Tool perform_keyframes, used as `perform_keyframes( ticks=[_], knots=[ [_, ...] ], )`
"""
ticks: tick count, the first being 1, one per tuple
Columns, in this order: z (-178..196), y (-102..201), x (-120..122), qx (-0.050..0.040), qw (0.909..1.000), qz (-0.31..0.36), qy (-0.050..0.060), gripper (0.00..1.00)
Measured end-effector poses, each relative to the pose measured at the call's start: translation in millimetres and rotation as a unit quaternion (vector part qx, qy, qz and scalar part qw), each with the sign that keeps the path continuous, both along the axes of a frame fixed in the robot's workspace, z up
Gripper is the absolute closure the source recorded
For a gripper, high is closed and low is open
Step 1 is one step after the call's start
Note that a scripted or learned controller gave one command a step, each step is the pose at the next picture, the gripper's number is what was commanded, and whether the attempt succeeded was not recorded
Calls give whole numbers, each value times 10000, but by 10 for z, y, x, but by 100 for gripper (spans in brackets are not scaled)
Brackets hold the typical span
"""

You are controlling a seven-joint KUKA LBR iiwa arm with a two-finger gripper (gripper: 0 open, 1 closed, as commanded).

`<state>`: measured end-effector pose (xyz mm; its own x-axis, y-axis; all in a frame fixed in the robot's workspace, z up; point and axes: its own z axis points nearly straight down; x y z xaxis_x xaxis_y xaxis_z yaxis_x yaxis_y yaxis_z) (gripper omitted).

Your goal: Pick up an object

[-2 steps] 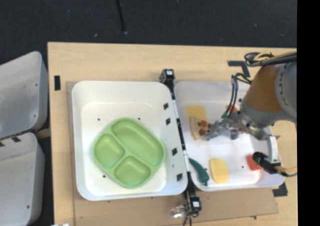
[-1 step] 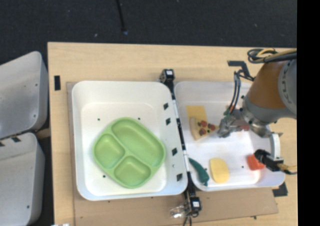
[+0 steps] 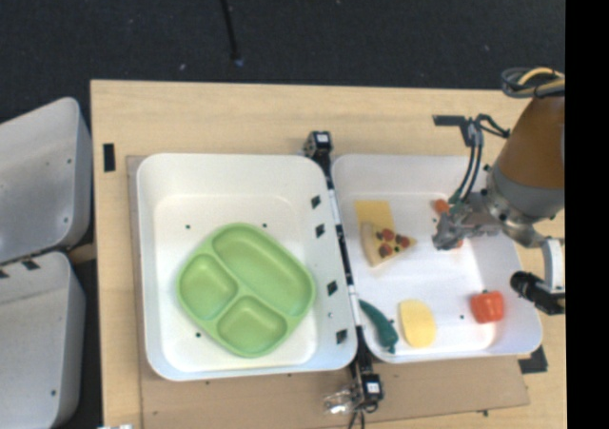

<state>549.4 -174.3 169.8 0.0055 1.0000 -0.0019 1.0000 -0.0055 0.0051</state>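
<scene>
Tool is seen low in the right bin, over a small orange-red piece; its state cannot be told. Nothing is judged held. Nearest target: pizza slice, likely light, stiff plastic, best pinched across its narrow tip. Also available: red pepper, yellow piece, teal piece. Smooth white floor, slippery. Green divided plate sits in left bin on counter.
</scene>
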Motion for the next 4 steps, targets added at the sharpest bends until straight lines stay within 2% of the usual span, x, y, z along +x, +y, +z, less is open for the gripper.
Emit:
perform_keyframes(
  ticks=[1,2,4],
  knots=[
    [492,28,95,-2,10000,43,-8,100],
    [504,22,103,6,10000,48,14,100],
    [768,1063,60,16,10000,66,14,100]
  ],
)
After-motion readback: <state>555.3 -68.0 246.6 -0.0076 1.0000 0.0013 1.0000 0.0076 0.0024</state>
